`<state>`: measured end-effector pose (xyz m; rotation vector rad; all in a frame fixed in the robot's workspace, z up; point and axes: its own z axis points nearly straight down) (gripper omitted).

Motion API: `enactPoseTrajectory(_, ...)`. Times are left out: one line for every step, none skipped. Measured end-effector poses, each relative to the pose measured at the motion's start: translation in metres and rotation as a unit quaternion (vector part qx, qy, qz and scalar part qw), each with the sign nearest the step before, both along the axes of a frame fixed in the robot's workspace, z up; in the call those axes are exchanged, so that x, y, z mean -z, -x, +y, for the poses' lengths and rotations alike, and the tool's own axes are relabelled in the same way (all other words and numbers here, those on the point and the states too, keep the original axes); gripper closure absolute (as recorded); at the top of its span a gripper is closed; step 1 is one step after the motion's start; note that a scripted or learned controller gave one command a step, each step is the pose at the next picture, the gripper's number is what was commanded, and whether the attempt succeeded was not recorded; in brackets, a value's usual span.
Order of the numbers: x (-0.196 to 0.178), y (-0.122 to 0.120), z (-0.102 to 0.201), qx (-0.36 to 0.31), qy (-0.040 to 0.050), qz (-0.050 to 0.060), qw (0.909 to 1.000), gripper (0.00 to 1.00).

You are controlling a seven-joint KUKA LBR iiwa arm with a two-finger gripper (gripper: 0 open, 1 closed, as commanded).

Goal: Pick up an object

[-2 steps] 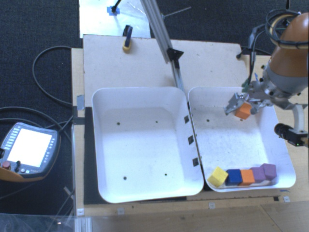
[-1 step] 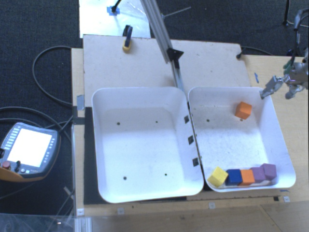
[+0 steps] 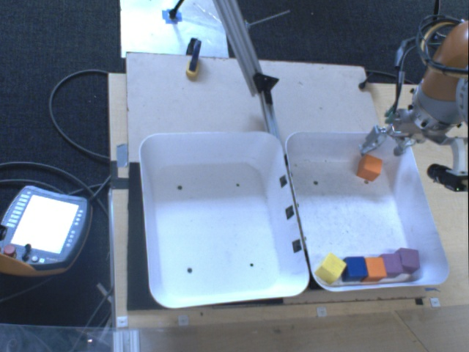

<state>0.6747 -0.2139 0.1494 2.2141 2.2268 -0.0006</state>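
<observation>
Five blocks line the right bin's (image 3: 432, 229) near wall: yellow (image 3: 330, 268), blue (image 3: 356, 268), orange (image 3: 375, 268), two purple (image 3: 401, 260). Toward the bin's far right corner an orange cube (image 3: 370, 167) sits just below the gripper (image 3: 382, 141); grip state cannot be told.

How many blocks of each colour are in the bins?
Orange: 2, one below the gripper, one in the row
Yellow: 1
Blue: 1
Purple: 2
Total: 6
</observation>
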Motion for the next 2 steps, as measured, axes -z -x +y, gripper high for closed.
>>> enactPoseTrajectory(0.061,0.010,0.021,0.000,-0.0004,0.000,1.0000,0.00)
enactPoseTrajectory(0.046,0.008,0.019,-0.001,0.0013,-0.003,1.0000,1.00)
